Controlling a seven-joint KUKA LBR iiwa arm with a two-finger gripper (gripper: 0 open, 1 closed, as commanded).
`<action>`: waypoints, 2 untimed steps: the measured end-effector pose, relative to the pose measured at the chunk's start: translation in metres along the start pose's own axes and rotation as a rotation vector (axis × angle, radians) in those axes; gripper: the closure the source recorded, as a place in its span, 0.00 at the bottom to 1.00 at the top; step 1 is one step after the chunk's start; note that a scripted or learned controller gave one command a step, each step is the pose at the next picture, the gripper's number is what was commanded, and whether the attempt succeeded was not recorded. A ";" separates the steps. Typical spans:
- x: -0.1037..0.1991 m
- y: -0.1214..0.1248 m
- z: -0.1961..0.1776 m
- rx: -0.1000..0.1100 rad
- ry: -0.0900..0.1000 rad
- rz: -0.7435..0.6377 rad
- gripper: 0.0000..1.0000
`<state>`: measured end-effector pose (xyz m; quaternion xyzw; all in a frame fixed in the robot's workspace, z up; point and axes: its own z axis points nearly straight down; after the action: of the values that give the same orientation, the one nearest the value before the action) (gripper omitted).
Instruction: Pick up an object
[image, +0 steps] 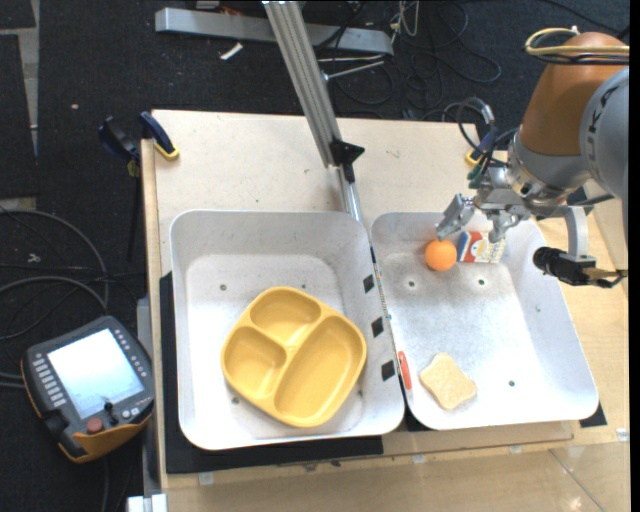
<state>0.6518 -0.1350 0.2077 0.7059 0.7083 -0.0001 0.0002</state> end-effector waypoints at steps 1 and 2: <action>0.000 0.000 0.000 0.000 0.000 0.000 0.00; 0.005 0.000 0.044 0.004 0.000 -0.001 0.00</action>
<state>0.6518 -0.1302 0.1640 0.7058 0.7084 -0.0013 -0.0011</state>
